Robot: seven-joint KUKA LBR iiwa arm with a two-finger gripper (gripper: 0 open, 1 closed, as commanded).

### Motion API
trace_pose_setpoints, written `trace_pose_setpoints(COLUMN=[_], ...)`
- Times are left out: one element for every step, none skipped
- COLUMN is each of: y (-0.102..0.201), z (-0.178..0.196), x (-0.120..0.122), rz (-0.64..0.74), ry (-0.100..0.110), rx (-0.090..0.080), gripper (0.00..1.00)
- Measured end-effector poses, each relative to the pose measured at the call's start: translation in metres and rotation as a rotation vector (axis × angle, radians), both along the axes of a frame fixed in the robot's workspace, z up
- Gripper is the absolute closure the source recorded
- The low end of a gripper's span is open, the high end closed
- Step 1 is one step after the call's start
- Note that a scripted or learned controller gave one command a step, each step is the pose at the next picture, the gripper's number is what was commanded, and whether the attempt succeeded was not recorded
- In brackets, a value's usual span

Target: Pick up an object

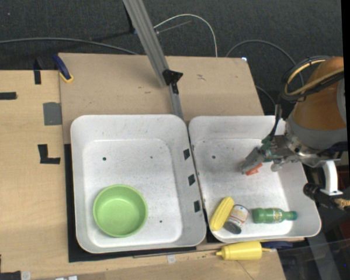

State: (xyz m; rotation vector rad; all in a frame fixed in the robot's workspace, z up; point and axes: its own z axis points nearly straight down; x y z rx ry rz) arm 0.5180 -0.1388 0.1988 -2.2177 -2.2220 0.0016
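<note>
Gripper (250, 164) low over right bin (221, 128) centre, jaw state unclear. Corn cob (221, 213), small can (236, 217), green bottle (272, 215) along its front edge. Green bowl (119, 210) in left bin (127, 124) front-left corner.

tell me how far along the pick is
Done: the arm has reached into the right bin, and the claw sits over its bare floor. In hand: nothing visible. Left: the whole grasp; the corn cob, small can and green bottle lie along the near wall.
</note>
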Motion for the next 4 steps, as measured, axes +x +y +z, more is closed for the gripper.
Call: trace_pose_setpoints(y=[0.0, 0.01, 0.011, 0.012], z=[0.0, -0.055, -0.108, -0.096], x=[0.0, 0.002, 0.0, 0.001], rz=[0.0, 0.0, -0.001, 0.001], ry=[0.0, 0.005, 0.003, 0.003], rx=[0.0, 0.0, -0.001, 0.001], gripper=[0.0, 0.0, 0.0, 1.0])
